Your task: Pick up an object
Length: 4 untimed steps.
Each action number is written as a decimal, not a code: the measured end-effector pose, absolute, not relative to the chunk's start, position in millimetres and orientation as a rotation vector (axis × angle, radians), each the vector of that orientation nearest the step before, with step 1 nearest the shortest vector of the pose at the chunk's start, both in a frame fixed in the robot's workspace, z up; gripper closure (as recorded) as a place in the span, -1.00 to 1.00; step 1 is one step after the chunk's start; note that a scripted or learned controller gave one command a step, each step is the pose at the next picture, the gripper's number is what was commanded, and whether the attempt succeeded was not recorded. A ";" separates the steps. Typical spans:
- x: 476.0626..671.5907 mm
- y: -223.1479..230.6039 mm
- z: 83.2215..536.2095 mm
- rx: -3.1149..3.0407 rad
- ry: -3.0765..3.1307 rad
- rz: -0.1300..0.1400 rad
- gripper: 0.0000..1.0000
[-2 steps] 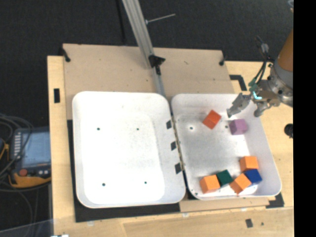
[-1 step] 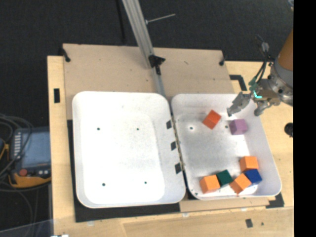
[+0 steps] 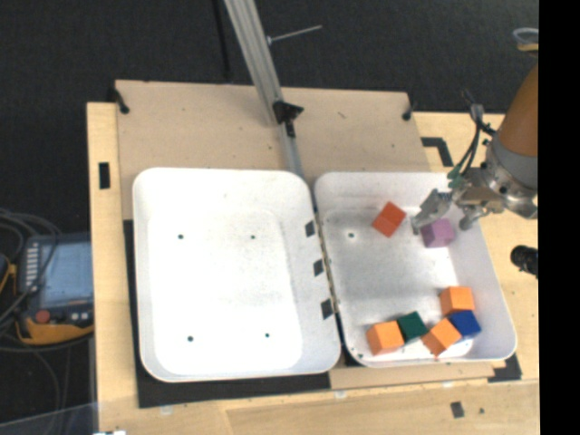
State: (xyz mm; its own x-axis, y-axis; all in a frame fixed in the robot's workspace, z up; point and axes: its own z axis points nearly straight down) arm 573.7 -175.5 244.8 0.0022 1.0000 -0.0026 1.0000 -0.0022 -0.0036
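Purple block: a small purple cube [image 3: 439, 233] sits in the upper right of the right-hand shallow white plastic bin [image 3: 362, 279], the likeliest target since the gripper [image 3: 446, 212] is right over it.
Fingers: spread apart, 1 grey finger on the cube's left and the other at its upper right; the cube lies low between them, but I cannot tell whether either one touches it, so nothing is gripped.
Step in hand: by my reading, the descent onto the cube, just short of the squeeze.
Next move: likely calls for closing the fingers squarely on 2 opposite faces, then lifting straight up; an off-centre squeeze could nudge the cube aside.
Other blocks: 1 orange cube [image 3: 390, 218] lies near, to the left of the purple one; well apart at the bin's lower edge cluster 3 orange cubes, 1 dark green cube [image 3: 412, 324] and 1 blue cube [image 3: 464, 323].
Left bin: the left-hand white bin [image 3: 227, 270] rests on the tan tabletop [image 3: 217, 125].
Writing: no brand, label or lettering can be read.
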 end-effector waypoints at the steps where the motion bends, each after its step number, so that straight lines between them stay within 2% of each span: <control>1: 567.1 -175.6 183.2 -2.222 -2.217 0.008 -1.00; 2: 569.6 -181.0 139.8 -2.225 -2.216 0.006 -1.00; 3: 571.9 -180.6 153.7 -2.235 -2.214 -0.006 1.00; 4: 571.7 -180.4 218.3 -2.222 -2.230 -0.007 1.00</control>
State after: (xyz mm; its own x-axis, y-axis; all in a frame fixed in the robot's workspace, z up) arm 571.7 -180.4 218.3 -0.0035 1.0000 -0.0020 1.0000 0.0036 0.0079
